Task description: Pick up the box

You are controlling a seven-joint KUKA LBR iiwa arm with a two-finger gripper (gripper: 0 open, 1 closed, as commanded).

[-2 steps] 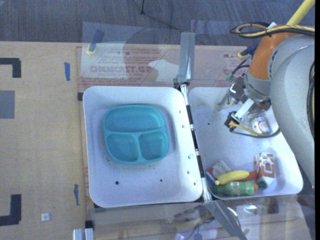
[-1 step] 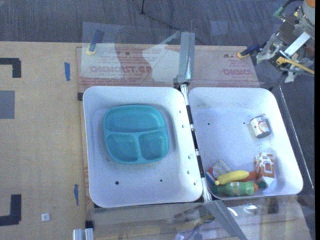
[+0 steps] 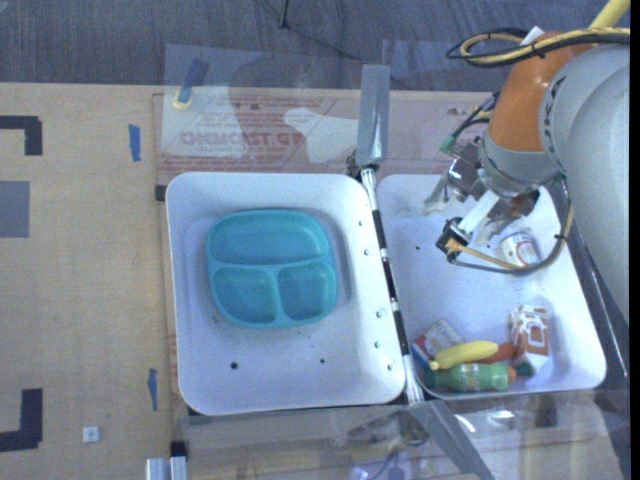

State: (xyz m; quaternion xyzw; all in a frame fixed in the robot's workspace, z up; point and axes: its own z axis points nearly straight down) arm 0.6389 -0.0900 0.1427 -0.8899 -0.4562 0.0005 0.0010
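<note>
Across the bench (image 3: 80, 268) we see the right bin (image 3: 420, 278): the box (image 3: 530, 330) lies toward its near-right corner, with a banana (image 3: 468, 351) and a green bottle (image 3: 472, 376) crowding its near edge. Our pincer (image 3: 468, 213) hovers over its far half; wide or narrow, we cannot tell.

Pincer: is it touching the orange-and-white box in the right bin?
Apart. The camera view shows the pincer over the far half of the right bin, with bare white floor between it and the box near the front right corner.
</note>
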